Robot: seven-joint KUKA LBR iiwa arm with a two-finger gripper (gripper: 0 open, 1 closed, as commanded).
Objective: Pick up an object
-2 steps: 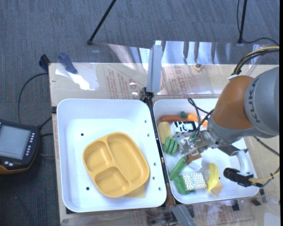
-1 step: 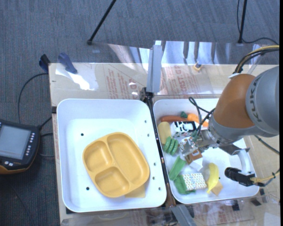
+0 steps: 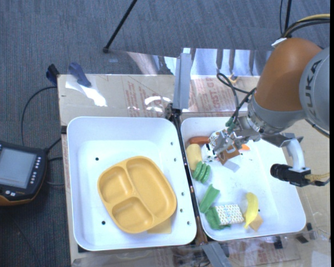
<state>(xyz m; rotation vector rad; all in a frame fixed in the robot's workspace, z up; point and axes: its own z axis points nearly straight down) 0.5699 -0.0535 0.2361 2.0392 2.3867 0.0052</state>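
The end effector (image 3: 225, 147) is seen low over the upper part of the right bin (image 3: 278, 204); whether it is released or clenched cannot be told. A pale yellow piece (image 3: 193, 156) and a reddish sausage (image 3: 199, 141) lie just to its left, green pods (image 3: 201, 172) below-left, and a banana (image 3: 251, 209) well apart, near the front.

This is a robotics lab or test cell rather than a home. A grey industrial arm (image 3: 300, 88) works over two white bins (image 3: 78, 149) on a cardboard-covered bench (image 3: 122, 88) set on dark carpet (image 3: 55, 26). A teach pendant (image 3: 14, 171) lies on the floor (cable trailing), and a tripod leg (image 3: 125, 18) crosses the carpet.
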